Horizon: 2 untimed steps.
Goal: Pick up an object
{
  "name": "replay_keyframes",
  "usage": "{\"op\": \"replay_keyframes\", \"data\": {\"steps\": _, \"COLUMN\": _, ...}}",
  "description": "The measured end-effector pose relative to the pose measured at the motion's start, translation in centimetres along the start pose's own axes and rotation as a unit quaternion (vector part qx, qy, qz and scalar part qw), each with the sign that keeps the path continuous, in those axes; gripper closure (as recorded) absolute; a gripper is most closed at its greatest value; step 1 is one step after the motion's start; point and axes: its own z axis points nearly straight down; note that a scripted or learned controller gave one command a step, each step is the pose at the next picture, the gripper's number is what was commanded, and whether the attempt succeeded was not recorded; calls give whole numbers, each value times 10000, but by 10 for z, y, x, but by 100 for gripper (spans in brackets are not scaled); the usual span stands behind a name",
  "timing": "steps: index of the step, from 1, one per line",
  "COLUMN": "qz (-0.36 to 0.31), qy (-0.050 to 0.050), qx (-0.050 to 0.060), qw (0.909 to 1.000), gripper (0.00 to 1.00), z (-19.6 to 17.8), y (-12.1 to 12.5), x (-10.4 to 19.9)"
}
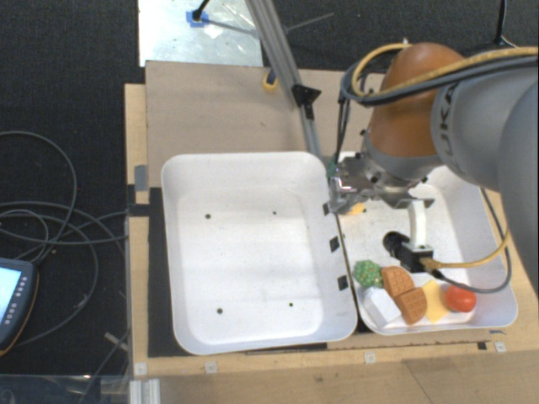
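Gripper point(354, 194), finger state indiscernible beneath the wrist, sits over the right bin point(497, 314) by the divider; pickable items below it toward the near corner: green piece point(367, 272), orange wedges point(405, 292), red ball point(460, 298); advise centring over one before descent.

Green broccoli point(367, 273), orange bread point(404, 292), red tomato point(460, 298), white bins point(253, 168)
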Motion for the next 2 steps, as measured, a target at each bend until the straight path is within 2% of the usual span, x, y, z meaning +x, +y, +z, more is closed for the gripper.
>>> {"op": "replay_keyframes", "data": {"steps": 1, "qz": -9, "qy": 6, "qx": -1, "qw": 10000, "gripper": 100, "z": -4, "y": -28, "x": 54}}
{"op": "replay_keyframes", "data": {"steps": 2, "qz": 38, "qy": -6, "qx": -11, "qw": 10000, "gripper": 0, "z": -4, "y": -27, "x": 50}}
